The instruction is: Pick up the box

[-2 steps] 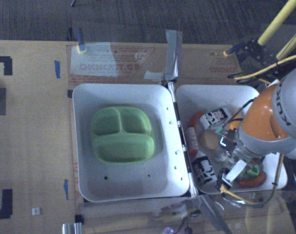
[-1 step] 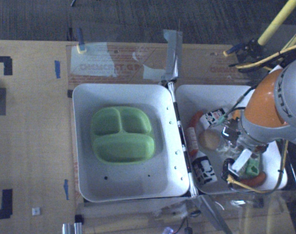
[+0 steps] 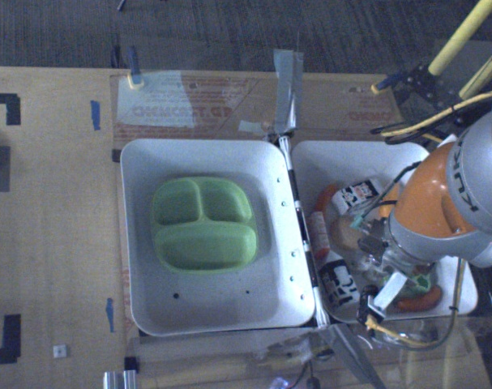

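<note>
A small black and white box [image 3: 336, 280] lies at the front left of the right bin [image 3: 310, 162], near the divider. My gripper [image 3: 367, 254] hangs low over the middle of this bin, just right of the box, with the grey and orange arm [image 3: 432, 205] covering most of it. Nothing shows held in it. A second white packet with black print [image 3: 357, 193] lies further back in the same bin, partly under the arm.
The left bin [image 3: 140, 241] holds a green divided plate [image 3: 203, 224]. In the right bin a red item [image 3: 318, 235] lies along the divider, beside a brown round item [image 3: 343, 229]. An orange-red item [image 3: 417, 300] and a green piece [image 3: 421, 283] lie at the front right.
</note>
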Robot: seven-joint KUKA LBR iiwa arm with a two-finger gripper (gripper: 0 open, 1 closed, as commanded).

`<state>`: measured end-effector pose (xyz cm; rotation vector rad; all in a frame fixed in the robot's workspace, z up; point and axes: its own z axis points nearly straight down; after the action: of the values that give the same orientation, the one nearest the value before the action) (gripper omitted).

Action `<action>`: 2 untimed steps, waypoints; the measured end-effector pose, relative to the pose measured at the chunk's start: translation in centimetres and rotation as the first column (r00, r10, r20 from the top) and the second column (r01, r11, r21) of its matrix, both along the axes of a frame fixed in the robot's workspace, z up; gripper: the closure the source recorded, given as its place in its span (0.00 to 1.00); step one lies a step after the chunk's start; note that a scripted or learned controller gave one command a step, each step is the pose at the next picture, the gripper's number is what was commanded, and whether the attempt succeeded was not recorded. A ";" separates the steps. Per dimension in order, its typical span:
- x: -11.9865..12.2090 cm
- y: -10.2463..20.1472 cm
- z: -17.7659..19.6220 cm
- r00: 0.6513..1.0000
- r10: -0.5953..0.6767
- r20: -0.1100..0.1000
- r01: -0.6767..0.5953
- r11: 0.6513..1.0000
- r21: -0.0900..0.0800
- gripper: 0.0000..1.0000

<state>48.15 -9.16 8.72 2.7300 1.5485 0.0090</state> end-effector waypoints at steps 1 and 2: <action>2.9 -9.5 25.7 0.962 -0.272 -0.008 0.272 0.962 -0.001 1.00; -0.2 -9.5 15.8 0.950 -0.313 -0.011 0.313 0.950 0.000 1.00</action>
<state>47.98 -18.66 24.48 2.9462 1.0989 -0.0053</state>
